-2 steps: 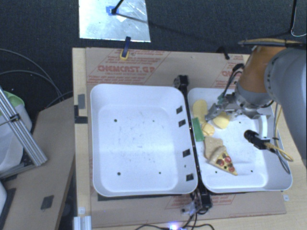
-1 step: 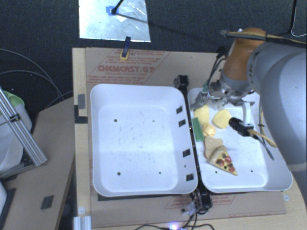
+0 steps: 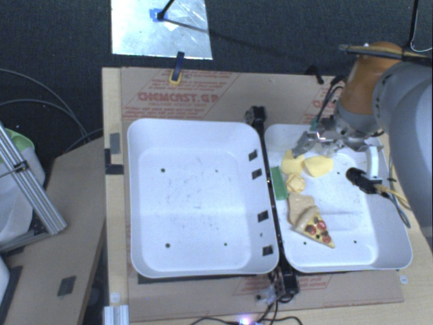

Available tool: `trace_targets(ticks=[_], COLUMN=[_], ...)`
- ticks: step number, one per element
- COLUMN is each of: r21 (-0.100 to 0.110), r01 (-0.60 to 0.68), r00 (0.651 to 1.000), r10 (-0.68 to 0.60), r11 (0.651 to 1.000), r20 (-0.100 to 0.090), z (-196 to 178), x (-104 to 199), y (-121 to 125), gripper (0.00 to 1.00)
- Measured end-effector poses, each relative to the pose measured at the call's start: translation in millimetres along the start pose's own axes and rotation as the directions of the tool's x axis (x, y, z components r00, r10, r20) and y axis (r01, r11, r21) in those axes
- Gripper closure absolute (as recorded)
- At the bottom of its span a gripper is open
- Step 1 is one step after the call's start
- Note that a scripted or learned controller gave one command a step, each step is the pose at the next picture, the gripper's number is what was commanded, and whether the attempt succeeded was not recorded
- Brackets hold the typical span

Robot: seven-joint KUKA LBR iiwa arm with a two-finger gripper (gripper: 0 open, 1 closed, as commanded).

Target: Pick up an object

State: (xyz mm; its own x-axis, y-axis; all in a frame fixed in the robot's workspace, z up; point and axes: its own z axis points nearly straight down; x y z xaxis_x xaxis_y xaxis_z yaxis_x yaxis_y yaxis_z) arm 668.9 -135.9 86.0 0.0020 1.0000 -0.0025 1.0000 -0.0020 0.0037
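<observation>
Several toy food pieces lie in the right bin [image 3: 385,249], grouped toward its left side. Three pale yellow chunks sit together near the bin's upper left: one [image 3: 291,162] by the divider, a rounder one [image 3: 318,166] just beside it to the right, and a smaller lumpy one [image 3: 295,183] below them. Below that lies a tan, bread-like piece [image 3: 300,207], touching a pizza slice [image 3: 316,227] with red toppings, lying flat, its tip pointing lower right.

The grey arm [image 3: 406,107] reaches in from the right, orange band [image 3: 362,80] above the wrist, gripper [image 3: 318,139] down low over the right bin's [image 3: 392,249] far end.
</observation>
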Motion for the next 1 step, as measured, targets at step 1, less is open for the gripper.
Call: trace_targets(ticks=[1], r21=[0.004], r01=[0.005], r00=[1.0], r10=[-0.005], r11=[1.0], r20=[-0.01], z=[-55.6], x=[115.7], y=[-41.7], gripper=[0.0])
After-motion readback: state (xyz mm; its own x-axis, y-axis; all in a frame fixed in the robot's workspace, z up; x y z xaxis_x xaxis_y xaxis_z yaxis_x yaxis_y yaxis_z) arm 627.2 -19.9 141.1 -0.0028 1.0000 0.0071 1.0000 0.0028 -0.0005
